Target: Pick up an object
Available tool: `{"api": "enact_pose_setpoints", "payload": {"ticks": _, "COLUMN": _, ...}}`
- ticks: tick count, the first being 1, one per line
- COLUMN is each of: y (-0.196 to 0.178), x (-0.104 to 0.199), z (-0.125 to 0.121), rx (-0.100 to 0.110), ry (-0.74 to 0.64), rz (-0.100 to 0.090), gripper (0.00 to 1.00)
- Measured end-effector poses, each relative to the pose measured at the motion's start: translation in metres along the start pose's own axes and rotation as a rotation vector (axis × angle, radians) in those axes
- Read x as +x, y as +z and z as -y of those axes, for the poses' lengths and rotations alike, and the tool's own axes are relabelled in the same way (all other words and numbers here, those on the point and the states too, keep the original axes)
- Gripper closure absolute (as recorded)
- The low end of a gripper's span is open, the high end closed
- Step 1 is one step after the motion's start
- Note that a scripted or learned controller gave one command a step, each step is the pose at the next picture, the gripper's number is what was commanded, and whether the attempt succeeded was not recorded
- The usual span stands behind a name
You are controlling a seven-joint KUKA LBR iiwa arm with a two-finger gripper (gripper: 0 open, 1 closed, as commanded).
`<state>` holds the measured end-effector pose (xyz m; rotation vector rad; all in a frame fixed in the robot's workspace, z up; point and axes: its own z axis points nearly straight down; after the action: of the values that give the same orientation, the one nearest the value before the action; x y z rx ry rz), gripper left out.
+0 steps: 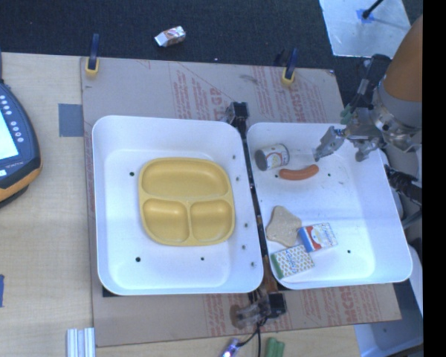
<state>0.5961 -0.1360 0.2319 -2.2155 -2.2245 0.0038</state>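
The right bin [372,222] holds a small can lying on its side [273,157], a hot dog sausage [299,172], a tan slice of bread [283,225], a small red and blue carton [317,237] and a green and white packet [292,260]. My gripper [347,146] hangs over the bin's upper right part, right of the sausage and apart from it. Its two grey fingers stand spread with nothing between them. The left bin [119,199] carries a yellow divided plate [186,199].
A teach pendant [4,143] lies at the left edge of the bench. Clamps [93,64] [289,71] hold the cardboard sheet at the back. A crumpled wrapper [170,36] lies on the dark floor beyond the bench.
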Motion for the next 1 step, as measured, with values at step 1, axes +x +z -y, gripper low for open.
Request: {"api": "enact_pose_setpoints", "payload": {"ticks": 1, "y": 0.1342, "x": 0.0195, "z": -0.0133, "rx": 0.004, "ry": -0.001, "rz": 0.001, "gripper": 0.0}}
